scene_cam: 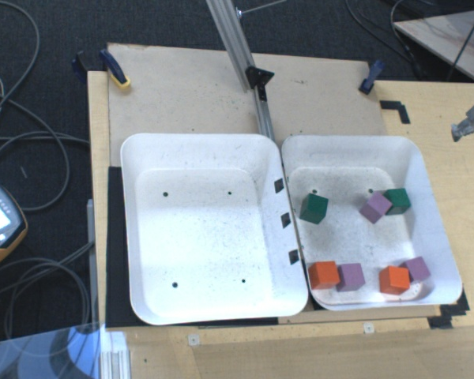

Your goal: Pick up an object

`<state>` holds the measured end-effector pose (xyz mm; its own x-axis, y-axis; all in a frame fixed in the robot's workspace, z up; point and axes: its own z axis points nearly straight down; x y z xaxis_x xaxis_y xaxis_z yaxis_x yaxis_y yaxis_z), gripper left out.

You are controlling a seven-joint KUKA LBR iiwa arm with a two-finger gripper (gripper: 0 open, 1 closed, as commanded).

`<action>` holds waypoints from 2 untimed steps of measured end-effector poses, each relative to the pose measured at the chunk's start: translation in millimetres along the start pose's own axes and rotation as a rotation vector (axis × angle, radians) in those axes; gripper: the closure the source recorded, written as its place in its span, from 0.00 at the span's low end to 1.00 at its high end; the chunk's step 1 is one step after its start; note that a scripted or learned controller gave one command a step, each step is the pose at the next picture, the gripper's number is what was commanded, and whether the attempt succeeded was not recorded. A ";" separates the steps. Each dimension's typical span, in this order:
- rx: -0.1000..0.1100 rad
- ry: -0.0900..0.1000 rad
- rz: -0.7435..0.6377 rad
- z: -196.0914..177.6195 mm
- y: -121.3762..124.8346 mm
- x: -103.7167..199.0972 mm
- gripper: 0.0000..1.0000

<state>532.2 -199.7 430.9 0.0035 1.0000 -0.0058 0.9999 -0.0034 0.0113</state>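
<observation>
Gripper [468, 125] barely peeks in at right (fingers, can't tell); blocks are cube-ish, green one [314, 208] sits slightly skewed.

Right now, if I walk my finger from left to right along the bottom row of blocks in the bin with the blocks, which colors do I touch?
Orange cube by the bin's middle edge → purple cube touching it → second orange cube → second purple cube, set slightly farther back.
</observation>
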 end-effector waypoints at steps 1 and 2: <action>0.015 0.009 -0.009 36.7 -1.5 53.8 0.00; 0.005 0.005 -0.006 -3.3 -27.0 60.2 0.00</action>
<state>505.4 -139.4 433.6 -0.0022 1.0000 -0.0013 1.0000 0.0022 0.0065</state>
